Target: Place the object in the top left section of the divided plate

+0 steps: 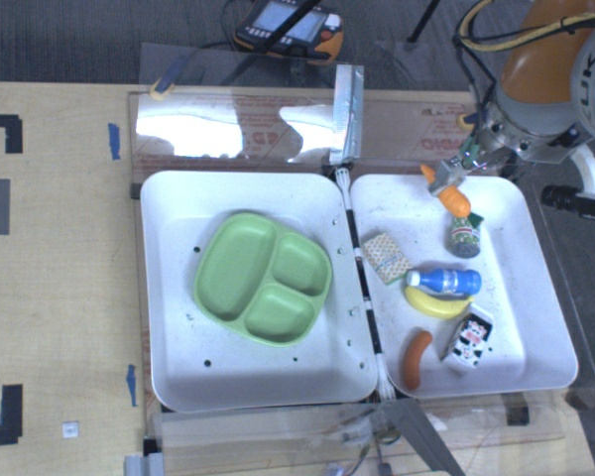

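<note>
**Arm at the upper right, carrot beneath the pincer**

The grey arm with its orange band enters from the upper right of the frame, and the pincer (473, 157) hangs over the far edge of the right bin (550, 340). Whether it is open or closed cannot be told from this view. Just below it lies an orange carrot (454, 200) with a green tip, close to the pincer; it is unclear whether the two touch.

Below the carrot in the right bin stand a small round jar (464, 238), a blue bottle (446, 283) lying on its side, a yellow banana (436, 303) touching the bottle, a patterned square pouch (386, 256), a brown sausage (414, 358) and a black-and-white carton (468, 340).

The green divided plate (263, 278) sits in the middle of the left bin (169, 365) in the centre-left of the frame, well apart from the carrot. Both bins rest on the worktop (55, 266).
</note>
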You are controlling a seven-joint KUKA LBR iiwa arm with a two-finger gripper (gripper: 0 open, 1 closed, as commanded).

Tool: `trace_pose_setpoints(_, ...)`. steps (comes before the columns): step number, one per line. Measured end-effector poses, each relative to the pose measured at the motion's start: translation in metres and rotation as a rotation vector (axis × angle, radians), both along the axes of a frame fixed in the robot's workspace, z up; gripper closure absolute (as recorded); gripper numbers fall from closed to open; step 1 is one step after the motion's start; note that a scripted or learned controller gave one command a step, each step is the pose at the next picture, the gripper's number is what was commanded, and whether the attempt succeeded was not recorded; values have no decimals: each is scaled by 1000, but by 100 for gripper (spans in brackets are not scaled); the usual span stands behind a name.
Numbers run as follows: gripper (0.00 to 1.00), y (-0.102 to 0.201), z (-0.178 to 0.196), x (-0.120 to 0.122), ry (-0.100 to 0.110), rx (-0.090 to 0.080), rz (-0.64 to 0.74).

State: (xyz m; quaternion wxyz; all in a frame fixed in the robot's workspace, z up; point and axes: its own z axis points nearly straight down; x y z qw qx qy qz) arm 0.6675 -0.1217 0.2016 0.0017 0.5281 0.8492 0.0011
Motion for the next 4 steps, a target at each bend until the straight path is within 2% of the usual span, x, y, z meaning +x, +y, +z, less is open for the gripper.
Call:
trace_pose_setpoints(1,100,-18,-108,-63,0,0,-71)
trace_pose_setpoints(2,100,-28,-114,-146,-2,-2,184)
trace_pose_setpoints(3,100,24,-107,-174,-44,-16,237)
trace_pose_setpoints(4,100,110,-17,-187,2,-1,278)
